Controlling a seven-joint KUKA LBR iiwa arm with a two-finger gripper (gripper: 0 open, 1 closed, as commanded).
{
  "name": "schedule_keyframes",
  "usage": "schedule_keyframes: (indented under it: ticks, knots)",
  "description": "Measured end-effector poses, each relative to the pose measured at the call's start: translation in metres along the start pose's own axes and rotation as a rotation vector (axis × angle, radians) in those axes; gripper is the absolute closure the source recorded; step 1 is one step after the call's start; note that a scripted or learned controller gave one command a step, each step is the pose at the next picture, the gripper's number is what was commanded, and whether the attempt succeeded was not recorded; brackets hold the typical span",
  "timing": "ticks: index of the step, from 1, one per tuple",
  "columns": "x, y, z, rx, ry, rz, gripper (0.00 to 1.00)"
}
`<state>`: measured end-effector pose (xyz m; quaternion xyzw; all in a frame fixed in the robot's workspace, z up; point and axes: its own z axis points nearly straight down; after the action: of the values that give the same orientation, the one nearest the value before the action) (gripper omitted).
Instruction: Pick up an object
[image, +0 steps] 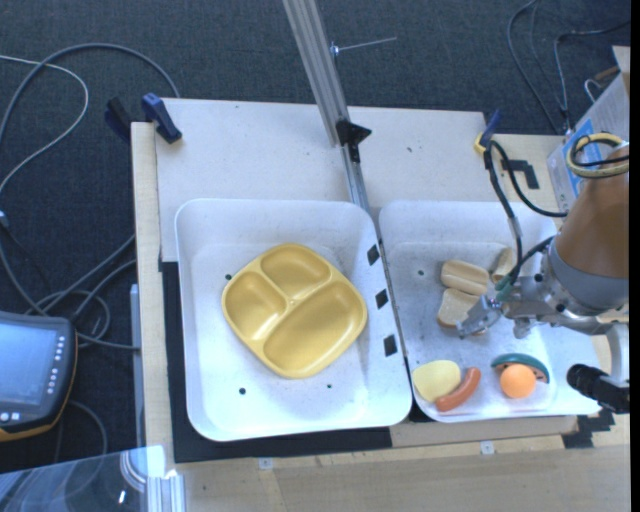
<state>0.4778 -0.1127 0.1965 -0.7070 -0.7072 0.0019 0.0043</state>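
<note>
In the right bin (420, 225) lie two tan bread-like pieces, one (464, 275) above the other (455, 306). Along the bin's front edge are a pale yellow round piece (436, 379), a red sausage (458, 391) and an orange ball (517, 381) beside a teal ring (524, 360). My gripper (478, 318) hangs low over the right bin, just right of the lower tan piece and close to touching it. Nothing is seen held in it.
The left bin (200, 300) holds a yellow divided plate (293, 309). A metal pole (325, 70) runs down between the bins from the back. The arm's grey body (590, 270) covers the right bin's right side. Cables (510, 185) hang at the back right.
</note>
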Motion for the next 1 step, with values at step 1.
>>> schedule_keyframes:
  ticks: [1]
  knots:
    - [-0.0093,0.0022,0.0553,0.0,0.0,0.002,0.0]
